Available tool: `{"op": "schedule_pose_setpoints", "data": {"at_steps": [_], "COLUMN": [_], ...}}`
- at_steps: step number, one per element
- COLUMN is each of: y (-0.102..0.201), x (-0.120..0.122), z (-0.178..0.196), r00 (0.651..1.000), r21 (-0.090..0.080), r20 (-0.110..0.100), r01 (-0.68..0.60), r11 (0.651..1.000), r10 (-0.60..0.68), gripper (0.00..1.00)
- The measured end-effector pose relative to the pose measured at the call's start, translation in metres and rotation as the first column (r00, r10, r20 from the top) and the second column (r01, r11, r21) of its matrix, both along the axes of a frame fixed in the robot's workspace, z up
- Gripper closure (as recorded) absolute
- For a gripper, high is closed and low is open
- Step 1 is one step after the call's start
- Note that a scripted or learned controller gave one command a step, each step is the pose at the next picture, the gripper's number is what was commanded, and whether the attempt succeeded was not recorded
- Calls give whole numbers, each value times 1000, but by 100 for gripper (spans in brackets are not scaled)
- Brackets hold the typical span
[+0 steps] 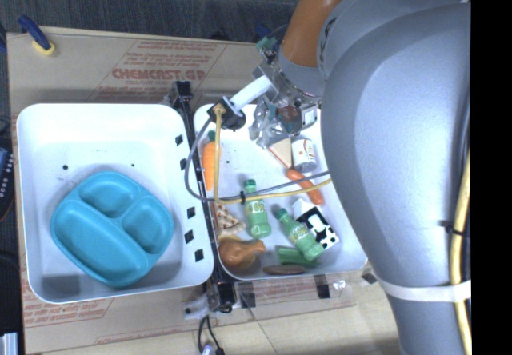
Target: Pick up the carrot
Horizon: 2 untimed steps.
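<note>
A long orange carrot [210, 166] lies along the left wall of the right bin [237, 155], pointing toward the front. A smaller orange, carrot-like piece [306, 185] lies further right, near the arm. My gripper [270, 121] hangs over the back of the right bin, to the right of and behind the long carrot and apart from it. The big grey arm hides the bin's right side.
The right bin also holds two green bottles [257, 215] [298, 237], a drumstick [240, 251], a pizza slice [229, 221], a white can [304, 154], a black-and-white block [319, 232] and a brown sausage [284, 269]. A blue divided plate [112, 225] sits in the left bin [48, 129].
</note>
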<state>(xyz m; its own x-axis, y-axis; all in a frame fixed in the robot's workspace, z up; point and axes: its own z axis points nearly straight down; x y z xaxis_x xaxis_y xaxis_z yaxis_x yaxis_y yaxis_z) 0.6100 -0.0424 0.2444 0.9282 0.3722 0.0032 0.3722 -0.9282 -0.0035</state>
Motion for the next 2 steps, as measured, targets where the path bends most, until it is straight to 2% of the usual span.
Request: {"op": "schedule_pose_setpoints", "data": {"at_steps": [1,2], "y": [75,79], "x": [12,-54], "z": [-52,-18], "r00": [986,986], "r21": [-3,-6], "r20": [-15,-12], "r01": [163,165], "r11": [987,986], "r10": [-163,-165], "gripper": [100,100]}}
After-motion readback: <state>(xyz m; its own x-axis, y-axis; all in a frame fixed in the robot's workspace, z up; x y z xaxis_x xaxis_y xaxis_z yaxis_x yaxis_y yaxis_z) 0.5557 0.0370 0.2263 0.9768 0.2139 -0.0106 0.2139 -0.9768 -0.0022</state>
